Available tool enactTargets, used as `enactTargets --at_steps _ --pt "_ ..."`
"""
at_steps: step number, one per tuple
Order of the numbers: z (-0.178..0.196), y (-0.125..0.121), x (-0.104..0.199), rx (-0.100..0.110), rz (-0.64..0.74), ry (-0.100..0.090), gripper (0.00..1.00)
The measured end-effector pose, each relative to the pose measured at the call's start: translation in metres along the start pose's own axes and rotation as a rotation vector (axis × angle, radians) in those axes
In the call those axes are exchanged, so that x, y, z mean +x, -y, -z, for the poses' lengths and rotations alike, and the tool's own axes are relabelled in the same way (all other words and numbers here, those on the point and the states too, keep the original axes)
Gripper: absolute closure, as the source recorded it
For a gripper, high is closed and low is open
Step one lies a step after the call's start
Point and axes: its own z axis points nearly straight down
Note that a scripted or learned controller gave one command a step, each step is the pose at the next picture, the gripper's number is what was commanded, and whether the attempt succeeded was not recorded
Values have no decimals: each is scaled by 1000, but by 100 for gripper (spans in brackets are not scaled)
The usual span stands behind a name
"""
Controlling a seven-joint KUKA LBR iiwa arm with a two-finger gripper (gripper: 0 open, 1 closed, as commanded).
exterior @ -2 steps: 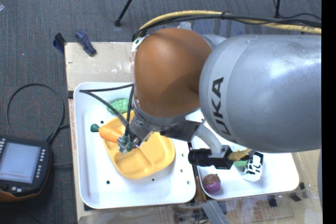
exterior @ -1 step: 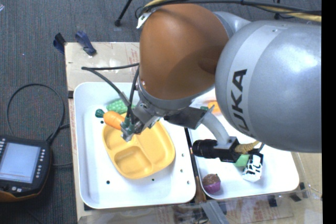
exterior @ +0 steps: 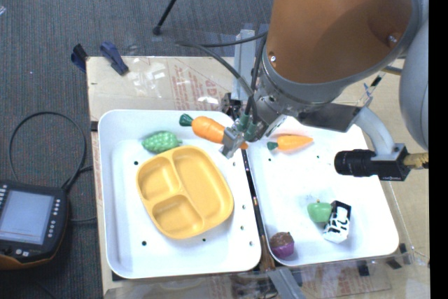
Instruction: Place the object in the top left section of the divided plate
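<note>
Looming closest to the lens, the grey arm's orange-banded wrist hangs over the seam between the two shallow white bins (exterior: 112,150). Below it, the two-finger gripper (exterior: 234,138) sits at the right end of an orange toy carrot with a green top (exterior: 205,127), its jaws closed on that end. This carrot lies in the left bin, just beyond the yellow divided plastic plate (exterior: 185,190), near its far right section. A second orange carrot (exterior: 292,143) rests in the right bin.
</note>
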Motion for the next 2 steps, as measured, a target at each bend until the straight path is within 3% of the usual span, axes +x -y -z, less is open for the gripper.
enactTargets --at_steps 1,2 --pt "-96 3 1 17 -24 -5 100" --pt "-31 13 -15 4 -125 -1 100"
